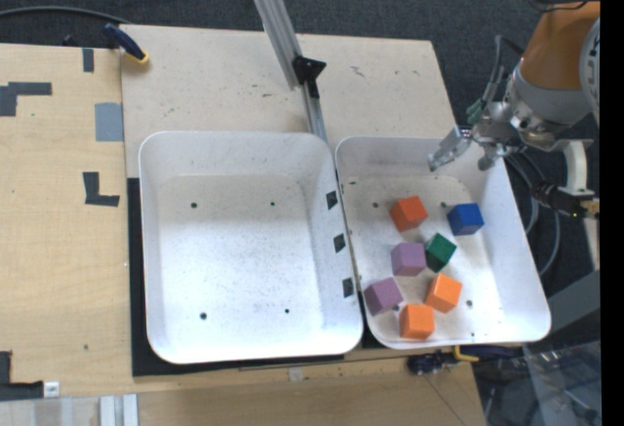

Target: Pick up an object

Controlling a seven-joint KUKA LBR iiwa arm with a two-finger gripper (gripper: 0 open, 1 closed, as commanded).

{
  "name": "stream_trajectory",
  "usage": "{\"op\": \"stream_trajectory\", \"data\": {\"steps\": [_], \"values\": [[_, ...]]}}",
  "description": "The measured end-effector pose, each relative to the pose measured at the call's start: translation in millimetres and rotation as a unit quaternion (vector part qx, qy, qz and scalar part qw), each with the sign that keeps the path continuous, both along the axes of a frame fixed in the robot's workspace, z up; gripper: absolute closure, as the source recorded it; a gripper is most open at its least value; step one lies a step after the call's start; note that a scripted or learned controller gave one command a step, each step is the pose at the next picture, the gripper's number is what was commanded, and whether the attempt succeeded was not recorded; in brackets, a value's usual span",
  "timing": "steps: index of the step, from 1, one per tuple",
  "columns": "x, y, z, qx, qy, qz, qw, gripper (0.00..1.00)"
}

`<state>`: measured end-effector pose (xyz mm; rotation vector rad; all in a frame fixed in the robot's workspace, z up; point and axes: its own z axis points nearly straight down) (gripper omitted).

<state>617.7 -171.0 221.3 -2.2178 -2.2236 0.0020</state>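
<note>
End effector (456, 149) above the right bin's far rim, nothing picked up yet

The arm (556, 54) reached in from the right, its end effector over the far edge of the right bin (517, 249), well apart from the cubes; I could not tell whether it was open or closed, and nothing showed in its grasp. The whole pick looked left to do. Seven small matte cubes, foam-like to judge by their soft edges, lay in that bin: three orange (409, 213), two purple (408, 258), one blue (466, 218), one green (441, 250). Both shallow white bins looked like smooth plastic with rounded corners, the left bin (156, 219) speckled; the worktop (214, 73) was pale, scuffed board
</note>
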Motion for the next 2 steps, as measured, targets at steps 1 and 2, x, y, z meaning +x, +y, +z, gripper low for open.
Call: {"op": "stream_trajectory", "data": {"steps": [1, 2], "values": [[0, 0, 0, -0.0003, 0.000, 0.000, 1.0000, 0.00], [-1, 1, -43, -0.0003, 0.002, 0.000, 1.0000, 0.00]]}}
